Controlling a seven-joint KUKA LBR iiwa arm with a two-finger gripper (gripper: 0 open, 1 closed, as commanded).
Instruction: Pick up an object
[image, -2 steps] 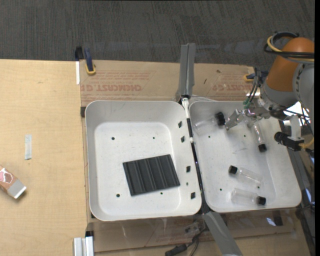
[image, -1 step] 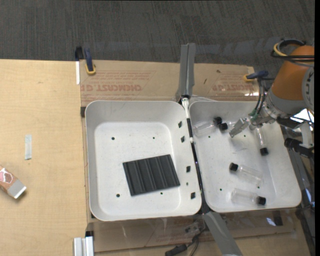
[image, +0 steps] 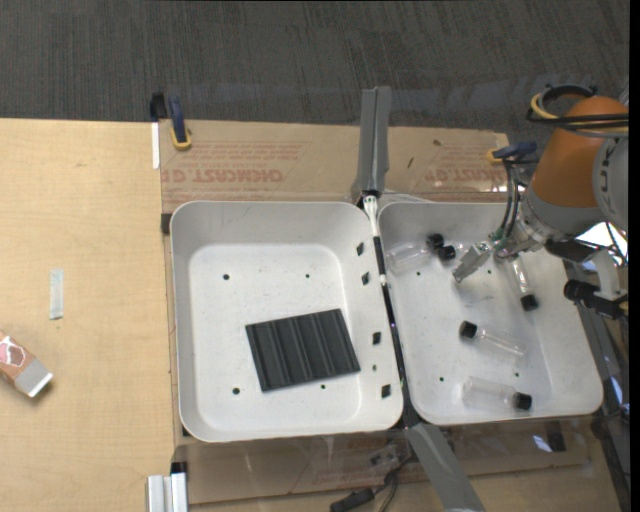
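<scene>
Several small clear vials with black caps lie in the right bin (image: 560, 400): one (image: 432, 243) at the back left, one (image: 483, 337) in the middle, one (image: 497, 396) near the front. My gripper (image: 496, 276) hangs over the back of this bin, under the orange band of the arm (image: 570, 165). It is open, its two fingers splayed, and nothing shows between them. The middle vial lies a little in front of the fingertips. A black ribbed mat (image: 302, 349) lies flat in the left bin (image: 200, 300).
A raised divider (image: 378, 270) separates the two bins. Cables and brackets (image: 590, 290) crowd the right bin's right rim. On the wooden bench to the left lie a small grey strip (image: 56, 294) and a red-and-white item (image: 22, 366). Cardboard (image: 260, 165) lines the back.
</scene>
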